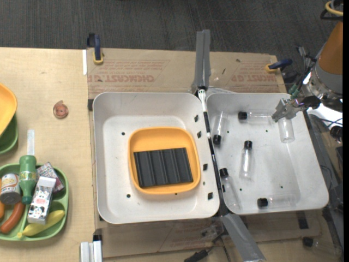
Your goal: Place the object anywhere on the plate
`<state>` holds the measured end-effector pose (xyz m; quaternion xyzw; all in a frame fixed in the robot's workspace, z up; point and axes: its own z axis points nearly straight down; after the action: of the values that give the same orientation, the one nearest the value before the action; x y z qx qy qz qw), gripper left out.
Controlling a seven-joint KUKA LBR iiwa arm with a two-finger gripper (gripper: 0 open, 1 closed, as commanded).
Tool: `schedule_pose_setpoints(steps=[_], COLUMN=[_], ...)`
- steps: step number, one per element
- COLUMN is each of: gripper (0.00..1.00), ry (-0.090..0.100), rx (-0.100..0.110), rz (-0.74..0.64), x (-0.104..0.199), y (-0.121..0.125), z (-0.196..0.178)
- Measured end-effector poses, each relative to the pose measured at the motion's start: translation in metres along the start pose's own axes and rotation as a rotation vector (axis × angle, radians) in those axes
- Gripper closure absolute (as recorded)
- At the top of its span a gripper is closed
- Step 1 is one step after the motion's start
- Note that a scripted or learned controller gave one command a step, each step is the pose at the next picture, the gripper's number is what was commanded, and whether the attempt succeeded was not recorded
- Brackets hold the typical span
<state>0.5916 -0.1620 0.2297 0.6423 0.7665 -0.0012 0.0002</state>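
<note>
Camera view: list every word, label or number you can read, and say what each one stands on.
"CHEMCNZT GF", roughly, printed in red and seen upside down and mirrored on the cardboard sheet behind the left bin; the letters are uncertain.
A second red print on the cardboard behind the right bin: too faint to read.
Labels on the small carton, the green bottle and the can in the green tray: too small to read.

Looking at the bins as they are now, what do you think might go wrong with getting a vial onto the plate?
1. The clear vials in the right bin are round and see-through, so a grasp may slip or miss.
2. The hand is at the bin's far right corner beside one vial, where the wall may crowd a grasp.
3. The orange plate carries a ridged black block; a vial could roll off.
</note>
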Motion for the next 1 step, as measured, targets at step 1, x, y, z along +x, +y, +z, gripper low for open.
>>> schedule_pose_setpoints(steps=[1], gripper=[1.0], ry=[-0.001], rx=[-0.002], rz=[-0.227], x=[-0.0002], y=[0.0221], z=[-0.0048])
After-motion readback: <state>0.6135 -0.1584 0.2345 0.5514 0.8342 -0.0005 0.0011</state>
